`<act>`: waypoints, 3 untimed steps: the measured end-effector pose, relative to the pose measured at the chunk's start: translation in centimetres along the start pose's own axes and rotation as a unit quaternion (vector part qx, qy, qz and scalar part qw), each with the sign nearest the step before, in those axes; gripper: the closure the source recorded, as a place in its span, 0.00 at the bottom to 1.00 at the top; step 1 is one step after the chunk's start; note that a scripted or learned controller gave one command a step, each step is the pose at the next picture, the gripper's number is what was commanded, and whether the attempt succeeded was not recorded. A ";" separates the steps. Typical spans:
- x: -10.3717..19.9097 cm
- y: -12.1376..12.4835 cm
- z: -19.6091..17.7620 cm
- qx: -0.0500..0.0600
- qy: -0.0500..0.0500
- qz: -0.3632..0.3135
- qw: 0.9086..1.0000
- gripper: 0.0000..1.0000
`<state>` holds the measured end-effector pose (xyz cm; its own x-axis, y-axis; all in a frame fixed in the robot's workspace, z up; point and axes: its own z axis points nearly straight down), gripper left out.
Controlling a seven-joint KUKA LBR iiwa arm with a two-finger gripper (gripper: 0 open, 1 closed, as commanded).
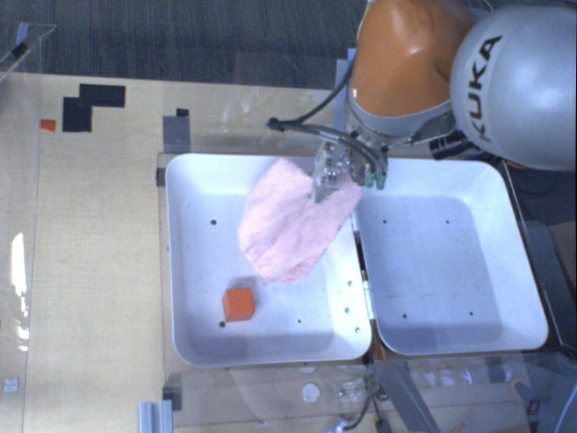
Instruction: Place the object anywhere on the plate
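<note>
A small orange block (239, 304) lies near the front of the left bin (200, 242). A soft pink cloth (293, 228) is spread across the middle and back right of that bin. My gripper (329, 184) hangs from the orange-banded wrist (401, 52) and sits right at the cloth's upper right corner, close to the wall between the bins. That corner of the cloth seems to rise toward the gripper. The block lies well to the gripper's front left, apart from the cloth.
The right bin (442, 260) stands beside the left one, sharing a narrow divider. The arm's big grey and orange body overhangs the back of both bins. Black markers (90, 105) and a small orange square (47, 125) lie on the bench at the far left.
</note>
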<state>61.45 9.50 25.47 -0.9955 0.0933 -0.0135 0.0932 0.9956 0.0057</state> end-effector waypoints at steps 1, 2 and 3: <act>2.5 3.2 0.5 0.000 0.001 -0.047 0.999 1.00; 5.4 7.9 2.2 0.000 0.003 -0.050 0.999 1.00; 8.8 11.6 2.8 0.000 0.003 -0.050 0.999 1.00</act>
<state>53.86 21.92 22.57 -1.0000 -0.0058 -0.0070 -0.0058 1.0000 0.0045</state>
